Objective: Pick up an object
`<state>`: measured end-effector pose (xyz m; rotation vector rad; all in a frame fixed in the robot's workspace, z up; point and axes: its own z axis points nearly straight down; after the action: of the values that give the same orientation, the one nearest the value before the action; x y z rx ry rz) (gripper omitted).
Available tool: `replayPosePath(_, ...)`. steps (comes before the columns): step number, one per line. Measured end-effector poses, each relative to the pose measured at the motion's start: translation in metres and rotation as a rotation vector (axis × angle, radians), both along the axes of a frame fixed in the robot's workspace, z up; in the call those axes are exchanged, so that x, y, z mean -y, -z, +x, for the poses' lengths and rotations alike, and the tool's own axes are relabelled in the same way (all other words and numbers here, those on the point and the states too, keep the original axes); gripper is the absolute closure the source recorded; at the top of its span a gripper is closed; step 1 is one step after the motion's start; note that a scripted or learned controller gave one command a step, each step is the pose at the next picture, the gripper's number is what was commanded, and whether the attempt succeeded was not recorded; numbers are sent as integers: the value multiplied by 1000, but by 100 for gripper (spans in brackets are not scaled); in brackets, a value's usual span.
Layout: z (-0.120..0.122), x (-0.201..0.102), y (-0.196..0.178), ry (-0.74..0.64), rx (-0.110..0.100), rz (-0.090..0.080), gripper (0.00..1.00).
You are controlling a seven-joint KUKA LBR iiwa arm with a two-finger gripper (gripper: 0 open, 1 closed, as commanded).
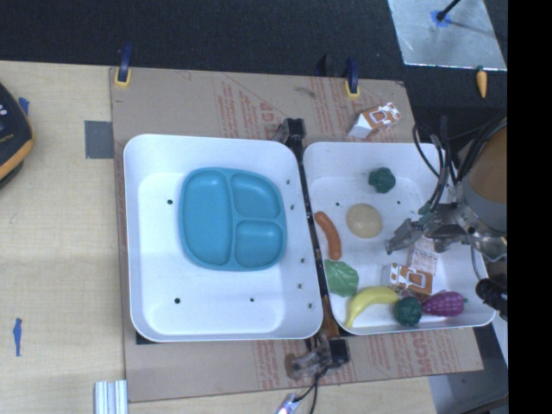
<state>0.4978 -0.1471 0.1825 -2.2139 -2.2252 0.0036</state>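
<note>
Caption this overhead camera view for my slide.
Gripper hovering over right bin of toy food, blue plate in left bin.

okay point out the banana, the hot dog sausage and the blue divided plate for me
banana (369, 304), camera view, middle of its curved yellow body.
sausage (329, 235), camera view, middle of its orange-brown length.
blue divided plate (194, 222), camera view, floor of its large left compartment.

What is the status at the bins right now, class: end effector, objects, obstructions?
End effector over right white bin, nothing seen in it. Small orange-and-white carton just below it. Round beige ball to its left. Picking path looks unobstructed.
</note>
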Motion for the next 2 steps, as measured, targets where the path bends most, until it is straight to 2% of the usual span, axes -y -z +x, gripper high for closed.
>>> replayPosePath(1, 62, 50, 89, 0, -1, -1, 0)
replayPosePath(2, 119, 12, 50, 1, 2, 0, 0)
